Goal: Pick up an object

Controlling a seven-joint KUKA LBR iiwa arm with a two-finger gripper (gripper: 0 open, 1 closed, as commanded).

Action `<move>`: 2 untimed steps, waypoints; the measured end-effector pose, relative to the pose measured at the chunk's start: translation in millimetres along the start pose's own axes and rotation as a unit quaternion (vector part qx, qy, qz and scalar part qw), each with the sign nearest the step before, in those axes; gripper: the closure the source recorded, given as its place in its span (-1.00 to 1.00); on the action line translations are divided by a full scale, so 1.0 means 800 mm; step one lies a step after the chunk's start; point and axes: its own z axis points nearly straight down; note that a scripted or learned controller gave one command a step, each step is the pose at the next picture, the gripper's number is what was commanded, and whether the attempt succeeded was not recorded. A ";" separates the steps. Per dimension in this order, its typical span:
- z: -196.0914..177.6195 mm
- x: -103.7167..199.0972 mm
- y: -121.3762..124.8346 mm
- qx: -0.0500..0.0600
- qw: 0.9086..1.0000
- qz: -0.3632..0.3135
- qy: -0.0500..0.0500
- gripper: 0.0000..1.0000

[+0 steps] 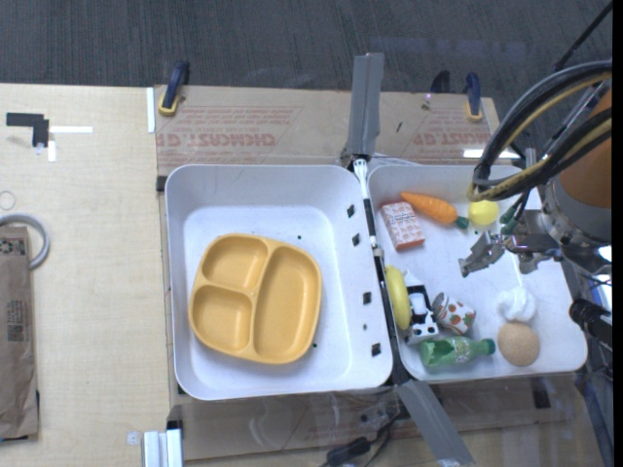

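My gripper [481, 259] hangs over the middle of the right bin [574, 358], above bare white floor, with nothing visibly in it. Around it lie an orange carrot [428, 206], a yellow lemon [484, 212] just behind it, and a pink box [401, 226] to its left. Nearer the front are a banana [396, 298], a black-and-white cow toy [420, 321], a small patterned object [454, 313], a green bottle [456, 351], a tan ball [519, 343] and a white lump [517, 305].
The left bin [185, 290] holds a yellow three-part plate [256, 298]. Black and yellow cables [531, 134] arch over the right bin's far corner. A brown bag [16, 329] lies on the bench at the far left.
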 end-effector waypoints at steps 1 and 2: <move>0.013 -0.065 0.054 -0.001 1.000 -0.007 0.000 -1.00; 0.013 -0.065 0.054 -0.001 1.000 -0.008 0.000 -1.00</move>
